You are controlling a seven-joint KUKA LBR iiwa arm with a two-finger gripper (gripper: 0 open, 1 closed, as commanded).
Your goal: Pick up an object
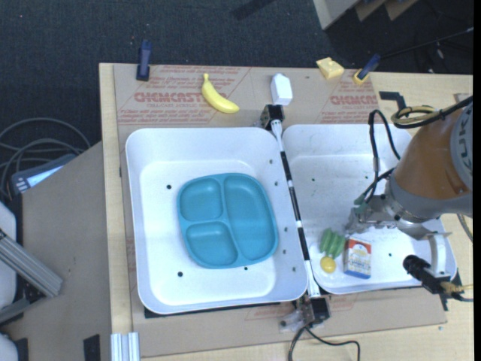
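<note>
Grey hand low in right bin — near green object.

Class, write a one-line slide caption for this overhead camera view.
Robot arm reaches into the right bin near a green toy; blue plate in left bin.

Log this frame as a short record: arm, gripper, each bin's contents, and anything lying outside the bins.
arm: grey KUKA arm with orange band, reaching in from the right over the right bin
gripper: gripper low in the right bin, just above the small carton; finger state cannot be told
left bin: blue divided plate, lying flat
right bin contents: green object, yellow ball, small carton, grouped near the front left corner
outside bins: banana and yellow block on the board behind the bins
</note>
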